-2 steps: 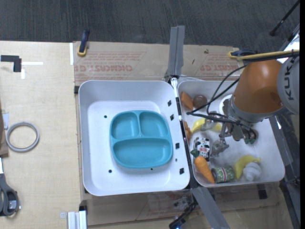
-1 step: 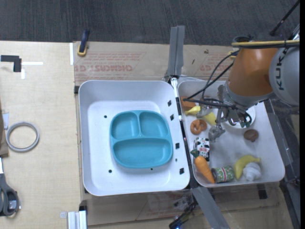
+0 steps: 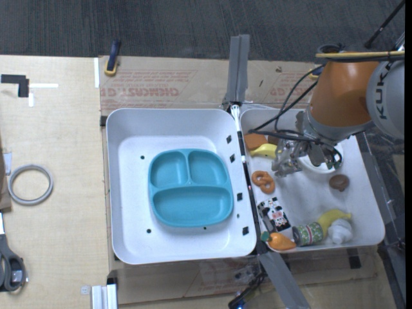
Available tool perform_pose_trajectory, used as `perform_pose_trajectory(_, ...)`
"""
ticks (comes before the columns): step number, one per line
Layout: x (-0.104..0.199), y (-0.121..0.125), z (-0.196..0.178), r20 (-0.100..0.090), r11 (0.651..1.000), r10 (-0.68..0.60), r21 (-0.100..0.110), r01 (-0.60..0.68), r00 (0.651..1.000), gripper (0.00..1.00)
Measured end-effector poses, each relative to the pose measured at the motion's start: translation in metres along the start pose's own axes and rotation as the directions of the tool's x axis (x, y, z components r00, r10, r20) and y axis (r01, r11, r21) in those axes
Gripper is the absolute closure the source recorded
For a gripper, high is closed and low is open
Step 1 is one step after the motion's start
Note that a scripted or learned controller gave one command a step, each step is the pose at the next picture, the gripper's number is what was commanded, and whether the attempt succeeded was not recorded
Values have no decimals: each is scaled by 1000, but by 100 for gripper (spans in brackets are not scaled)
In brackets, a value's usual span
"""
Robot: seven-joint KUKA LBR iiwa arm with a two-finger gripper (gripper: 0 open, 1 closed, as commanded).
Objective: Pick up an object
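While I hover jaws (image 3: 288, 161) low over right white bin (image 3: 367, 227), near yellow plastic banana (image 3: 264, 150) for pick: grip state indiscernible, nothing visibly held.

Pale wood bench (image 3: 51, 127) under even light, dark carpet floor (image 3: 161, 11) at 12 o'clock, tape roll (image 3: 29, 184) at 9.

The right bin (image 3: 370, 201) holds a yellow banana (image 3: 264, 150) by its left wall, an orange pretzel (image 3: 262, 181) below it, a brown ball (image 3: 339, 183), a green can (image 3: 309, 234) lying sideways, and a black-and-white toy (image 3: 273, 214).
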State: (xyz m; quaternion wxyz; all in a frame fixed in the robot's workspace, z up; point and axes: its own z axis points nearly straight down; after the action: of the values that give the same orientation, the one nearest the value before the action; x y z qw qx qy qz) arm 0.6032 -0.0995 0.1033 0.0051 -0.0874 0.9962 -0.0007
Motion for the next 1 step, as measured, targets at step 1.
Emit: perform_pose_trajectory(1, -10, -72, 12, -8, 991, 136, -4, -136, 991, 100)
